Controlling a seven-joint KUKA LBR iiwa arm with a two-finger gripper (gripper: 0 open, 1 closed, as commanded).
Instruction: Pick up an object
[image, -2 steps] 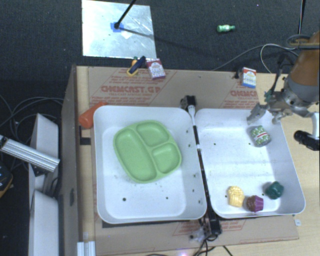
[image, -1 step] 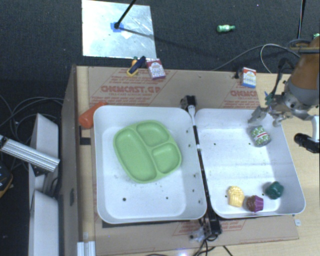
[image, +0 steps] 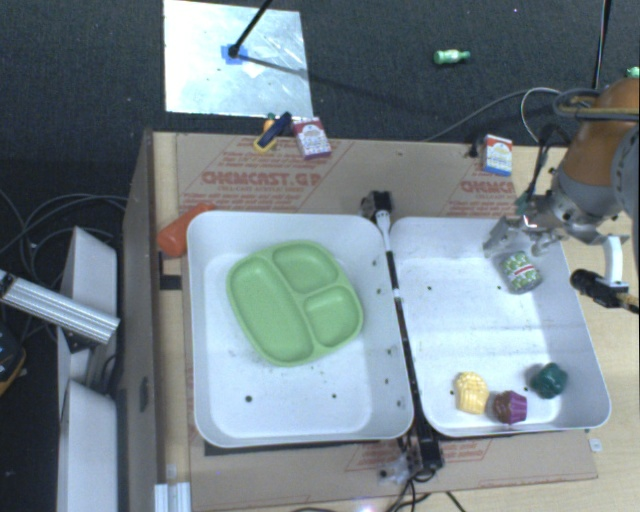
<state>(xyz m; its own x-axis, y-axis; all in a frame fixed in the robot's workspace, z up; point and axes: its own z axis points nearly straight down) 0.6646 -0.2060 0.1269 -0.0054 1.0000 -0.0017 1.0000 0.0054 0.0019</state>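
The hand (image: 519, 243) hangs over a speckled jar (image: 519, 270) in the right bin (image: 470, 330); I cannot tell its grip. That round jar could roll away.

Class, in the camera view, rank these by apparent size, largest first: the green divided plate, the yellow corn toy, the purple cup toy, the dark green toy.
1. Green divided plate
2. Yellow corn toy
3. Dark green toy and purple cup toy: these look alike, so unranked.

Green divided plate (image: 294, 301) in left bin (image: 215, 400). Two small cartons (image: 313, 138) (image: 497, 155), possibly, on cardboard at 12 o'clock.
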